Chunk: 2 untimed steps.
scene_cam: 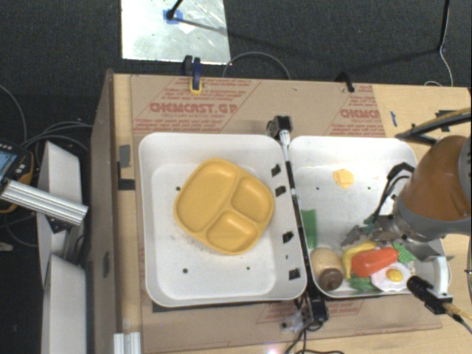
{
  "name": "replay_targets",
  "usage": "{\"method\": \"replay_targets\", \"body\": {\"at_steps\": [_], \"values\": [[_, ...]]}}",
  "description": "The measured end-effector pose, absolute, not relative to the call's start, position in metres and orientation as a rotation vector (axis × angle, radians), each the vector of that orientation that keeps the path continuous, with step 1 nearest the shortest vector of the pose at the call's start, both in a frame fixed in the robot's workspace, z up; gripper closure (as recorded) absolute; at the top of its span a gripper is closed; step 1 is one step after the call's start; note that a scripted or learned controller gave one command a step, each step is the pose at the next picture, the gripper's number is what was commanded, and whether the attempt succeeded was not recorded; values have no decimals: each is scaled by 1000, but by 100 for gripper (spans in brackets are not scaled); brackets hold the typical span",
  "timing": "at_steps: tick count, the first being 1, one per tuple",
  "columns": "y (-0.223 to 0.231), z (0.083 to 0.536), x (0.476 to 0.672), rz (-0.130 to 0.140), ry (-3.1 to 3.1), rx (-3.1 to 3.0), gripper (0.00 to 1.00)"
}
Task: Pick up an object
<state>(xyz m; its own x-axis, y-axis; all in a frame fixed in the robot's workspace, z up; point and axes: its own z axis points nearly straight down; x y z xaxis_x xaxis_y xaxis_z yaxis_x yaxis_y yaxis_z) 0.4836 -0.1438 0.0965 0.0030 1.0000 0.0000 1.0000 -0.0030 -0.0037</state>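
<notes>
Lying beside hand (pixel 361 234): carrot (pixel 375 260)

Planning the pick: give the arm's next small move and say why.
Probably lower the gripper straight down a little. It hangs over the pile of toy food in the right bin, and nothing shows between its fingers.

The 2 bins (pixel 221 147) are white. The sectioned plate (pixel 224 206) is yellow, the pepper (pixel 375 260) red-orange, the fried egg (pixel 394 276) white with yellow yolk. The cardboard tabletop (pixel 243 105) bears red lettering.
</notes>
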Motion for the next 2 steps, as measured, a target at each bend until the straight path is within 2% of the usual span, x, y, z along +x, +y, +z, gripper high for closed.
{"method": "replay_targets", "body": {"at_steps": [1,2], "values": [[-18,190,511,-19,-2246,-2205,0],[95,184,486,-7,-2237,-2200,0]]}}
